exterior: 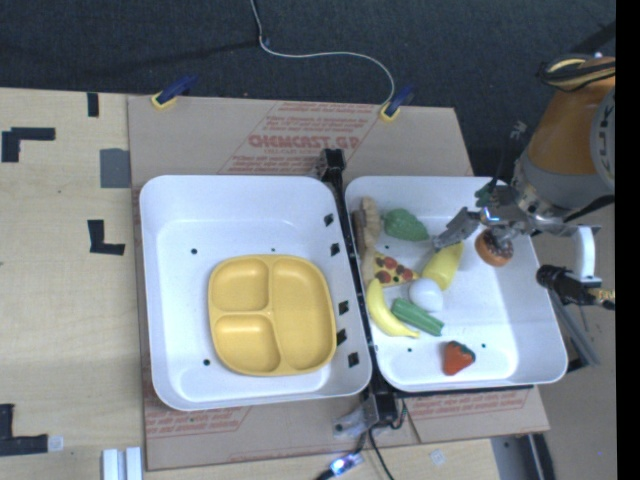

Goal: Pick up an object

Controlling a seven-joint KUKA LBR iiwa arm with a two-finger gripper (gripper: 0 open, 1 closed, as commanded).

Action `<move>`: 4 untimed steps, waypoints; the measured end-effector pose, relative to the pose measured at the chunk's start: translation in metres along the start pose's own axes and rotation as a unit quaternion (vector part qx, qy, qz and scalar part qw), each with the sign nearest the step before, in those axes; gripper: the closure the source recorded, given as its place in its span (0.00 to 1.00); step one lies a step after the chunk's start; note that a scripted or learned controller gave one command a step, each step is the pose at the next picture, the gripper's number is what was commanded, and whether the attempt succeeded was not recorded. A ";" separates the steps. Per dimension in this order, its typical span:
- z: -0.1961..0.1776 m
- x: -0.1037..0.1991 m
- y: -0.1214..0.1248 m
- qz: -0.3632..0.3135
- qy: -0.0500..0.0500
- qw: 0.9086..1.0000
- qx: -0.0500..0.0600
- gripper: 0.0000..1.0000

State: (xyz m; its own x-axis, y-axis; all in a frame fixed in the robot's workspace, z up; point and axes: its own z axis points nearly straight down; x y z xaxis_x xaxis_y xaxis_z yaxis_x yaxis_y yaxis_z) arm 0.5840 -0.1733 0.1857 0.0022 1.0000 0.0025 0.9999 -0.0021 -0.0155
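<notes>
My gripper (478, 232) hangs over the right bin (535, 368), near its far right corner, and my grey arm with the orange band comes in over the right wall of this bin. From this slanted view I cannot tell if the gripper is wide or narrow, and I see no thing clearly caught in it. Just beside the gripper, a little toward the right wall and the near side, is a round orange-brown piece (494, 250); it seems to touch the gripper's tip or to lie right under it, and I cannot say which. On the other side of the gripper, toward the middle of the bin, a yellow piece (443, 265) lies tilted, with a white ball (426, 294) touching its lower end. Farther toward the far left corner lies a green leafy piece (405, 224), and along the left wall there is a pale beige piece (368, 222). Under it a small slice with red dots (393, 268) lies next to the left wall. A banana (383, 312) curves along the same wall, and a dark green stick (416, 318) lies across its near end, just below the white ball. A red strawberry (458, 358) sits alone near the near edge of the bin, well apart from the gripper. The left bin (175, 208) holds a yellow divided plate (270, 314) at about its middle, slightly toward the near side.
</notes>
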 end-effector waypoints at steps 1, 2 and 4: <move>-0.008 0.000 0.003 -0.002 -0.001 1.000 -0.007 0.00; 0.048 -0.006 0.011 -0.002 -0.001 1.000 -0.005 0.00; 0.085 -0.006 0.014 -0.002 -0.003 1.000 -0.010 1.00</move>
State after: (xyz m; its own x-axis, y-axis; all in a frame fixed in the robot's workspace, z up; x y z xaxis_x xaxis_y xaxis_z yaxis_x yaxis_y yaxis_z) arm 0.5962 -0.1789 0.1006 -0.0028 1.0000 -0.0043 1.0000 0.0028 0.0055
